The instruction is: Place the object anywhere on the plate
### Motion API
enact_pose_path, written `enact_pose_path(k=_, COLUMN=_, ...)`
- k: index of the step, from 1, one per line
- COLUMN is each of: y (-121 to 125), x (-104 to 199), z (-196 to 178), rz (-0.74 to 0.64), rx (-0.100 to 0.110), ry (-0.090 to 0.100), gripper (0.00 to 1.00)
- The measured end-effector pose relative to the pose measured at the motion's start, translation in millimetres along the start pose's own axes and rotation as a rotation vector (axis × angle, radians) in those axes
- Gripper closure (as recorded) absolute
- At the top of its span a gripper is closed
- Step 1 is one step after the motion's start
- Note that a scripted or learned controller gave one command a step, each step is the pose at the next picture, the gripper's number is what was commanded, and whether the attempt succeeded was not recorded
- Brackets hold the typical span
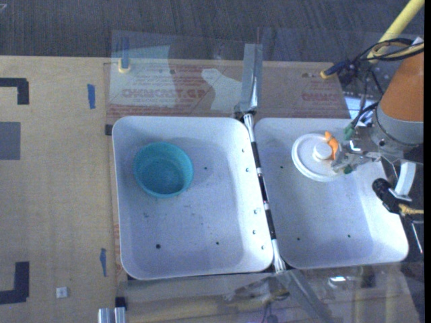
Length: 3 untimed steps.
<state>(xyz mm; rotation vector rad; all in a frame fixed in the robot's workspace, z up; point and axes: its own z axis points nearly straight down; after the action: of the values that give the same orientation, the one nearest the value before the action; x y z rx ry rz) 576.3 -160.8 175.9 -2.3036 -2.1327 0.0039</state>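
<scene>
orange object (329, 138) on white plate (306, 162)

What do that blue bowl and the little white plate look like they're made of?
The blue bowl looks like matte plastic: even teal colour, no glints. The white plate has a smooth, slightly bright rim, so plastic or glazed ceramic; the view can't settle which.

Bowl (163, 169) in left bin (222, 247), plate (311, 156) in right bin (323, 241)
</scene>
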Motion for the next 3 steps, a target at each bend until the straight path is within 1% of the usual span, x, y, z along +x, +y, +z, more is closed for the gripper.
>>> enact_pose_path(k=1, y=2.9, x=47.3, z=-50.1, rz=-0.147, rx=-0.002, ry=-0.001, gripper=1.00)
enact_pose_path(k=2, y=-14.8, x=117.1, z=-98.0, rz=-0.339, rx=-0.002, ry=-0.001, gripper=1.00)
enact_pose_path(k=3, y=4.7, x=224.4, z=-57.2, rz=-0.326, rx=0.000, ry=-0.001, gripper=1.00)
